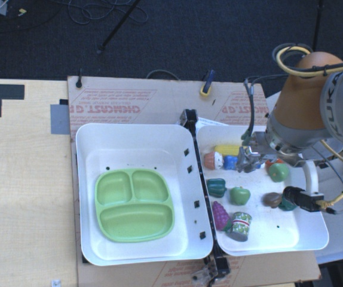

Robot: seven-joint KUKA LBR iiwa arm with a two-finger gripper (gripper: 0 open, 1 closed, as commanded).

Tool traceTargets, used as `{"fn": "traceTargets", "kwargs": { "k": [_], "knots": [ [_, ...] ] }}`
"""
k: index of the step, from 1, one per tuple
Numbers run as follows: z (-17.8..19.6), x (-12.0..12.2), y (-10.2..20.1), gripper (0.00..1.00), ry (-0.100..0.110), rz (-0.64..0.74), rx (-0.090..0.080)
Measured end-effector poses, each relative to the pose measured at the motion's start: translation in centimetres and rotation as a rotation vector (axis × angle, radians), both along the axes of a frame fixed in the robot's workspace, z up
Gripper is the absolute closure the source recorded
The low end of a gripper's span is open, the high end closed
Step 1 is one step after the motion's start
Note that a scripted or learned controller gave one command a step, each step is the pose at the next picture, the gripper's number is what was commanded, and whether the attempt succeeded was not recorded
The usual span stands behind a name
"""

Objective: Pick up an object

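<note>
Closest to you, at the bottom of the right bin, a small can with a green and red label lies on its side. A purple bunch of grapes lies just beside it, near the wall between the two bins.

A little farther back you see a green apple and a dark green pepper. They sit near each other but do not touch. To the right of them lies a brown lump, and a teal thing touches it. A black part with a wire crosses over that corner.

In the left bin a light green plate with three sections lies flat.

Now look at your arm. It comes in from the right, and its big orange part hangs over the back of the right bin. The gripper points down over the back half of that bin. You cannot tell if it is open or closed, and you see nothing held in it.

Toys crowd close around it. A blue toy sits just to its left, and a yellow toy lies just behind that one. A small toy with an orange and white face sits beside the blue one. A round green toy with a red patch sits to the right, partly under the arm.

Farthest back, brown cardboard lies under both bins, and a yellow and blue clamp holds its far edge.
</note>
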State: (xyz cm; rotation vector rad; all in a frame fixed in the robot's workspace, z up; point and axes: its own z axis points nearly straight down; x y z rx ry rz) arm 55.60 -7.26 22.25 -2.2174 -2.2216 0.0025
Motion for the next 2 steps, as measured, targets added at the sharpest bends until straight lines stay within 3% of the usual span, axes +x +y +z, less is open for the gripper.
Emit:
{"fn": "traceTargets", "kwargs": {
  "k": [2],
  "knots": [
    [0.8, 0.9, -1.6, 1.0, -0.001, 0.001, 0.0]
  ]
}}
